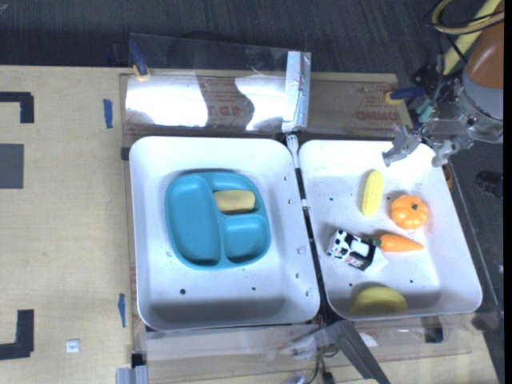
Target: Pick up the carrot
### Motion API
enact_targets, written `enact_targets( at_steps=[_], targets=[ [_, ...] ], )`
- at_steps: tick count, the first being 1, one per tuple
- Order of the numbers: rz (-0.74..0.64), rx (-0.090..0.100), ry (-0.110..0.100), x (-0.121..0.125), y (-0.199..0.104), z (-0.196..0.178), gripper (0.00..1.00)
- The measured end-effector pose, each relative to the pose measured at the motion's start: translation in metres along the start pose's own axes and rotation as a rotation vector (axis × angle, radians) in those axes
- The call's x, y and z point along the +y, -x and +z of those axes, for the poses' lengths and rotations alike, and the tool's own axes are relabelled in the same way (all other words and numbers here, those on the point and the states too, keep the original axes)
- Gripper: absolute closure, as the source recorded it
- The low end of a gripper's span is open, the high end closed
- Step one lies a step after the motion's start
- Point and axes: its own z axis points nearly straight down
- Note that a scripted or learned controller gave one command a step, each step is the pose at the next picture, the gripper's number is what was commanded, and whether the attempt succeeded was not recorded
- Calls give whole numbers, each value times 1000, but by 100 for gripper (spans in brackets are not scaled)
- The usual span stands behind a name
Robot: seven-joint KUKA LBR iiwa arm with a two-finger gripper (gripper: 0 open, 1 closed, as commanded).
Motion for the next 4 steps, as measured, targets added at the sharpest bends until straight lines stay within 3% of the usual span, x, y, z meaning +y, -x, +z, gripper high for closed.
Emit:
enact_targets(
  at_steps=[1, 2, 3, 4],
  targets=[
    [32, 0, -8, -59, 33, 114, 0],
    [-172, -2, 5, -90, 68, 195, 0],
    [-171, -4, 12, -88, 68, 183, 100],
    [-288, -4, 10, -103, 30, 72, 100]
  ],
)
